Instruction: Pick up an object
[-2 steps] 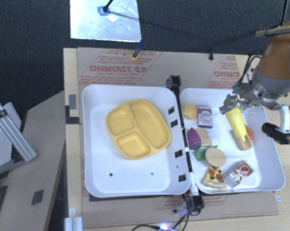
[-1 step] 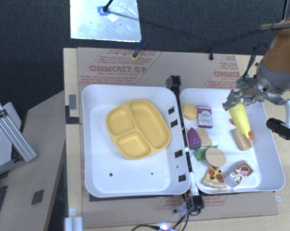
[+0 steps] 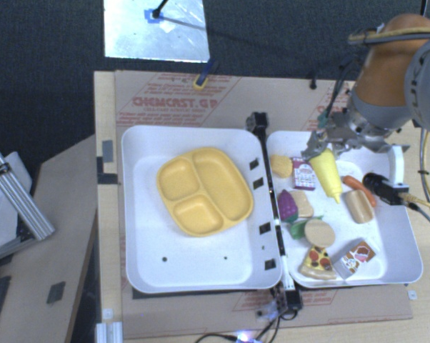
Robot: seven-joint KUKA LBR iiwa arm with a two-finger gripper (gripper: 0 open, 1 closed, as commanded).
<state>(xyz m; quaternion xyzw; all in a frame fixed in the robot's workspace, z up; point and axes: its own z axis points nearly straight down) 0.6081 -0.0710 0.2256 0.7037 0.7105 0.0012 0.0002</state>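
The right bin holds several toy foods. A yellow mustard bottle lies near its back, and a small red and white carton and a pale yellow round piece lie to its left. My gripper hangs over the bin's back edge, right at the bottle's upper end. Whether it touches the bottle is unclear. Closer to the front are a purple eggplant, a bun, a pizza slice and a red and grey box.
The left bin holds a yellow divided plate. A hot dog bun and an orange carrot lie right of the bottle. A black part with a cable reaches in from the right. A black divider separates the bins.
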